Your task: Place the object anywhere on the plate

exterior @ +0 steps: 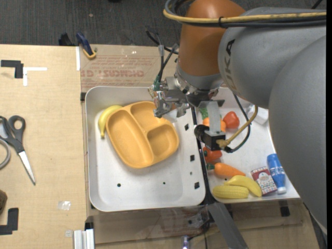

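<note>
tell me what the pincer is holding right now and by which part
It cannot be told. The pincer hangs over the far rim of the yellow plate, and the wrist hides whatever might be in it.

The plate [142, 135] before me is yellow-orange, with a raised rim and dividers that split it into three compartments: one long one on its left side and two smaller ones on its right. It lies flat on the floor of the left white bin [136, 191], turned at a slant to the bin's walls and sitting toward the bin's upper half. A yellow banana [107, 117] curves along the plate's upper-left rim, touching it from outside and resting on the bin floor, not on the plate. It may be a toy, though I cannot tell from this far. All three compartments show bare.
</note>
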You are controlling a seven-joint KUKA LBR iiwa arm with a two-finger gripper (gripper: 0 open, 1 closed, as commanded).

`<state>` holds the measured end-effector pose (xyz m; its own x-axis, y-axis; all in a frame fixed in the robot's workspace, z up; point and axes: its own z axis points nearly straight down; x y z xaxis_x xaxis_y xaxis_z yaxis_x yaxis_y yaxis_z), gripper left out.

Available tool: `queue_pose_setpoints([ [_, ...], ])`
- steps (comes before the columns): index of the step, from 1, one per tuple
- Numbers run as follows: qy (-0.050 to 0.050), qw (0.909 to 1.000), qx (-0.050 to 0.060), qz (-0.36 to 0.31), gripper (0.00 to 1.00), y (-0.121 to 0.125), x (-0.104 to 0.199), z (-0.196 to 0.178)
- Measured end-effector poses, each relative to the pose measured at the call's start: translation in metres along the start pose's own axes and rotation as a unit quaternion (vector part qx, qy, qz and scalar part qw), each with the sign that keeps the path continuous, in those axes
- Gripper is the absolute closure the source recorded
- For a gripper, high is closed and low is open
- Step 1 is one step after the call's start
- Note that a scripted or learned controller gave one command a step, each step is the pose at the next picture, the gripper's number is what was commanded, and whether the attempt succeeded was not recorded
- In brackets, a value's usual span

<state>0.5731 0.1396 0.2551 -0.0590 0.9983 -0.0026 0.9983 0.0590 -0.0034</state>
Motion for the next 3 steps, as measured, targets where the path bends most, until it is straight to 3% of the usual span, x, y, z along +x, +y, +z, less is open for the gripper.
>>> queue_pose_setpoints([
  [1, 0.0, 0.9933, 0.0, -0.116, 1.0, -0.027, 0.054, -0.031],
  [2, 0.0, 0.9986, 0.001, -0.052, 1.0, -0.025, 0.064, 0.074],
  [3, 0.0, 0.9923, -0.001, -0.124, 1.0, -0.05, 0.065, -0.049],
])
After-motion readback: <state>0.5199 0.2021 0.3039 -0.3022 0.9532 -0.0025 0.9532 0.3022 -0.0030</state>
